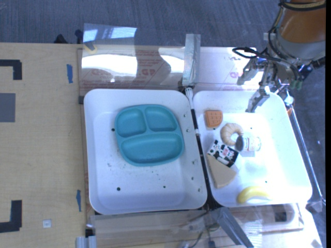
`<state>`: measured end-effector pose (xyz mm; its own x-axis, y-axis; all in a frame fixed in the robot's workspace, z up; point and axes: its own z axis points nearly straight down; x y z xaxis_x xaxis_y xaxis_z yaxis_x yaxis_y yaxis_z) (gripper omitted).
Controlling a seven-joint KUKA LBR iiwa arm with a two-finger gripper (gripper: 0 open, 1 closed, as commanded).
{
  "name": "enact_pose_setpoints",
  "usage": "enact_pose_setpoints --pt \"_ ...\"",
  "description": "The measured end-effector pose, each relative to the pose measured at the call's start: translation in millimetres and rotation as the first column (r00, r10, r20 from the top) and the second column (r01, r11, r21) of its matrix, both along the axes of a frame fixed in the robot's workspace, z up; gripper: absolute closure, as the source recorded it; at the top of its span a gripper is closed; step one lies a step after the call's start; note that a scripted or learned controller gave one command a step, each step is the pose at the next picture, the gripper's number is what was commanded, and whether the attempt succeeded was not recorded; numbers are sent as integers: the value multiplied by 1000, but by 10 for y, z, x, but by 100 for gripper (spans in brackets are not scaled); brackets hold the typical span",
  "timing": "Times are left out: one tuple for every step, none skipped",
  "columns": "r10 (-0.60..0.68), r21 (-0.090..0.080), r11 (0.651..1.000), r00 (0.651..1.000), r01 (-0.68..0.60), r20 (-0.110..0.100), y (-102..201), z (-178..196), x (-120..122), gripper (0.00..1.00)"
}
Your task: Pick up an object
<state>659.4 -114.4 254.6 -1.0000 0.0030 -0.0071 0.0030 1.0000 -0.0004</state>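
The jaws of the gripper (pixel 264 89) hang spread open with nothing between them, over the far right corner of the right bin (pixel 297 161). Nearest, down and to the left of them, lies a small orange waffle-patterned square (pixel 213 118), flat on the bin floor. Beyond it, further down, a tan ring-shaped doughnut (pixel 231 133) touches a small white cylinder with a dark end (pixel 248 144), which lies on its side with its long axis running left to right. Just left of that sits a black-and-white patterned box (pixel 223 154), tilted, resting on a beige wedge (pixel 222 174) whose point aims up toward the jaws. A yellow banana-like piece (pixel 253 194) lies by the near rim, long axis left to right. Well left, the left bin (pixel 98 185) holds a teal divided plate (pixel 149 134). Both bins rest on a pale wooden counter (pixel 39 154).
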Motion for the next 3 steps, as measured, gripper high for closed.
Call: enact_pose_setpoints --pt "253 -6 968 967 -253 12 26 -1462 -2 0" --pt "253 -9 967 967 -253 26 42 -1314 36 100" --pt "-17 3 1000 1000 17 8 892 -651 102 100"
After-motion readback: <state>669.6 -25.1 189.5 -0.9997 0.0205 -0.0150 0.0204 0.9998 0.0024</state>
